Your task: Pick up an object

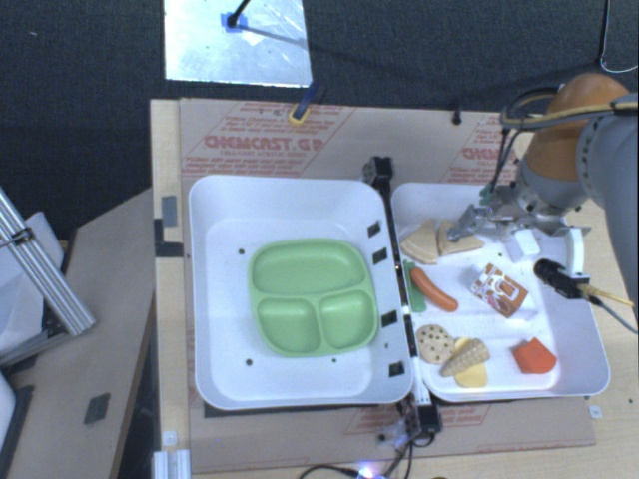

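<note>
The grey two-finger gripper is low over the far end of the right white bin, fingertips at the tan bread slices; finger state cannot be determined; red sausage lies nearby; green three-compartment plastic tray occupies the left white bin.

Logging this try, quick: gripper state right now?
Gripper: over the bread slices in the right bin; open or shut cannot be told.

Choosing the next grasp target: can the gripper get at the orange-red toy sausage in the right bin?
Probably yes. The orange-red toy sausage lies uncovered in the right white bin, apart from neighbouring items, and the gripper hangs close above it.
</note>
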{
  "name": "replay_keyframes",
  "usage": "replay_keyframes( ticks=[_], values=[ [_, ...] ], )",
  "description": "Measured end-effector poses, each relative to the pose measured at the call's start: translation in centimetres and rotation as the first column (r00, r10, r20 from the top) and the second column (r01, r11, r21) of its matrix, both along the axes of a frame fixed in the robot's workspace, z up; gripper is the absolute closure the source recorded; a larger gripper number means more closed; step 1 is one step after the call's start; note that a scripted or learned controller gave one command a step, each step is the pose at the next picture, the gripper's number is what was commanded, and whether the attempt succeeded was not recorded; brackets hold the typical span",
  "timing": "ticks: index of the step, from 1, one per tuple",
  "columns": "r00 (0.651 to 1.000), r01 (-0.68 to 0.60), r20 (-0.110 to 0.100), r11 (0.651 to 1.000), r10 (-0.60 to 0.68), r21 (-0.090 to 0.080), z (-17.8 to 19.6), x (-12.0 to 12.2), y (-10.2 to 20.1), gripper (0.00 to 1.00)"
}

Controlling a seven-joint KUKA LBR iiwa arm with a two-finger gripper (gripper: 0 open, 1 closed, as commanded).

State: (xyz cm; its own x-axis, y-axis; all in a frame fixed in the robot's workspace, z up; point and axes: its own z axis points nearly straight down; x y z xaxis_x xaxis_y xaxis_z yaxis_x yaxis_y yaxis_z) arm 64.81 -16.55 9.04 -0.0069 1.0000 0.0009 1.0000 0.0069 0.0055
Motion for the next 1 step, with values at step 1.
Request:
replay_keyframes(
  ticks=[1],
  values=[
    [1.000, -0.002, 0.013, 1.000, 0.002, -0.003, 1.35, 0.31, 0.00, 1.00]
  ],
)
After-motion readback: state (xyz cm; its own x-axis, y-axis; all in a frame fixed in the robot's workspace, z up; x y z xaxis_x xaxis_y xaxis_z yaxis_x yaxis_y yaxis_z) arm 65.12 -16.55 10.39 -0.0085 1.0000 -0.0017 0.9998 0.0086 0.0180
